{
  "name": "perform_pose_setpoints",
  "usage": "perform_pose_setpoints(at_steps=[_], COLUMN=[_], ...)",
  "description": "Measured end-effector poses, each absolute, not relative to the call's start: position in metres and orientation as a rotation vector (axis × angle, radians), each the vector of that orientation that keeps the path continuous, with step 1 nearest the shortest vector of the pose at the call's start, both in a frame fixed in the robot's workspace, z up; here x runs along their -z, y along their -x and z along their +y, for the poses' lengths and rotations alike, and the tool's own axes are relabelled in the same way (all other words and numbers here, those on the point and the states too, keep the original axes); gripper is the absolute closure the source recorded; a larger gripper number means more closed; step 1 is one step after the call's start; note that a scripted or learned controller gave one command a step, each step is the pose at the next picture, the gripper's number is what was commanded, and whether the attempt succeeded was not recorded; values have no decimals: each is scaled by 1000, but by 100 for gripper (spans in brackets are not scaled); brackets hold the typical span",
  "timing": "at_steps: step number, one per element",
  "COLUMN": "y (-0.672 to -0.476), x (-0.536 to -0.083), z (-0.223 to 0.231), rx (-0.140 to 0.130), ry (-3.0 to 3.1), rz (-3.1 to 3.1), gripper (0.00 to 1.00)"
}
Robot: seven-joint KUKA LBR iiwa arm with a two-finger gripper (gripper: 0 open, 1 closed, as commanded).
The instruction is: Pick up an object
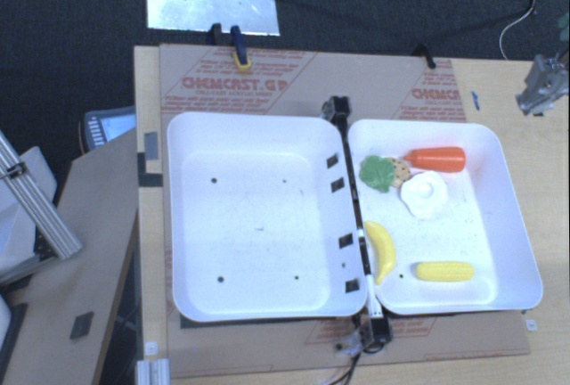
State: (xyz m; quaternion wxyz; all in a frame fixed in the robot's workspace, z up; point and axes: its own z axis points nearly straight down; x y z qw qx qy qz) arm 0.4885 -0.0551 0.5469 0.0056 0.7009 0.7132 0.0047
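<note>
**Camera view: approach stage, nothing grasped yet**

Camera view shows the gripper (541,87) parked high at the right margin, over bare bench and outside both bins. It reads as a pale metallic shape, too small and blurred to resolve; whether its jaws stand spread or pressed together cannot be told. Nothing is visible between them.

The left bin (187,285) carries no objects. The right bin (517,258) carries all candidates:

- Carrot (435,159): near the far wall, long axis running almost left to right across the view. Which end is the tip is not clear.
- Broccoli (378,173): just left of the carrot, compact, no marked axis.
- Fried egg (423,194): flat, lying just in front of the carrot and beside the broccoli.
- Banana (381,249): close against the dividing wall, long axis running from far to near, curved.
- Corn cob (444,271): near the front wall, long axis left to right, well apart from the rest.

Judgement: the task stands at its first step, with the arm not yet over a target. The next move calls for travel leftward over the right bin, descent, and jaws set across the chosen object's long axis. The corn cob probably offers the cleanest access, having open floor on every side; the banana's closeness to the wall could obstruct one finger.
</note>
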Motion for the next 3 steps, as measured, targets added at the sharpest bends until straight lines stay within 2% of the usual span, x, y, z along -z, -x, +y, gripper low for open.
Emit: perform_pose_setpoints(at_steps=[3], y=[-490], x=[-580], z=[-55], rx=[-24], ry=[-2175], rz=[2241], gripper=[100])
